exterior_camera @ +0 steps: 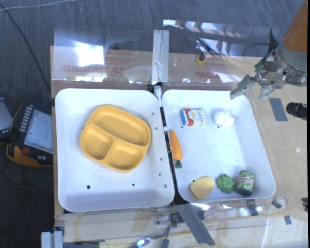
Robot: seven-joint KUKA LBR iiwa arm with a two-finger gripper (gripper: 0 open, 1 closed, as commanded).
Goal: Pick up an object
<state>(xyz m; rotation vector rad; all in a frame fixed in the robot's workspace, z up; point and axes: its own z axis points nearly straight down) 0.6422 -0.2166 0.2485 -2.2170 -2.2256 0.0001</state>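
Camera view gives me the gripper (pixel 253 85) hanging over the far right corner of the right bin (pixel 248 149), fingers spread wide with nothing between them. Nearest it, down and to its left, lie a white ball (pixel 220 118) and a small carton (pixel 193 117). Farther off, a carrot (pixel 175 146) lies along the bin's left wall; a yellow piece (pixel 202 187), green lump (pixel 225 183) and can (pixel 245 182) line the near edge. Open floor sits mid-bin. Beyond, the left bin (pixel 72 185) holds a yellow divided plate (pixel 115 137).

You're looking at a robotics lab bench.
Two white bins (pixel 67 190) sit on a taped wooden bench (pixel 289 154) over grey carpet (pixel 20 45), with a teach pendant (pixel 33 136) and loose cables (pixel 20 22) on the floor beside you.
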